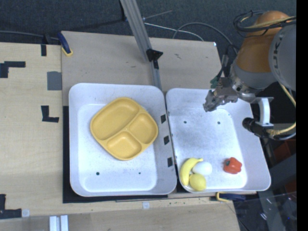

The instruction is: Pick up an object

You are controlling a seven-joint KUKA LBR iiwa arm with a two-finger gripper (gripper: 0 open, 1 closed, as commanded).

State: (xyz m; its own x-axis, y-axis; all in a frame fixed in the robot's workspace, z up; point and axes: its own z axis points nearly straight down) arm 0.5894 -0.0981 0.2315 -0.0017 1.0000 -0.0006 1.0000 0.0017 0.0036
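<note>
A: Zero picked so far. Pincer hangs over the far end of the right bin, nothing visible between its tips. Spread or pressed together? Can't tell from this angle.

B: Targets?

A: All nearer the camera than the pincer, along the bin's near wall. One banana, one white egg, one lemon, all three touching. One red pepper apart from them, almost straight below the pincer in view.

B: Other bin?

A: One yellow divided tray, three compartments, well off to the pincer's side in the left bin.

B: So what's left?

A: Everything, I'd say: travel, descend, grasp, lift. The pepper looks easiest, since it stands alone.
</note>
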